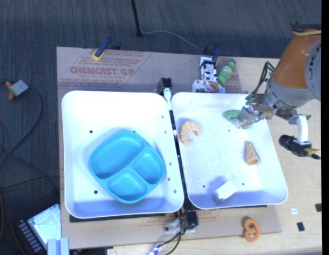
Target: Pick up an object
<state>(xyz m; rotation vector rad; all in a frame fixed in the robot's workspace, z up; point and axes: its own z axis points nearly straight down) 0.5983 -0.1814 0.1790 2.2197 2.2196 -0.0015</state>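
Arm: we see the grey and orange arm [297,70] reach in from the right, over the far right corner of the right bin [207,158].
End effector: the end effector [248,116] sits right by a small green thing [231,113]. We cannot tell if it grips it or not.
Things to pick: a curled croissant toy [190,131] near the bin's left wall, a tan cone [251,153] at the right, a white block [224,190] at the near edge.
How they feel: we think all are light. The croissant looks easy to pinch across its middle. The block may be slippery.
Left bin: a blue tray [127,166] with three parts.
Writing: the counter [106,73] board reads something like "CHEMCAST GP".
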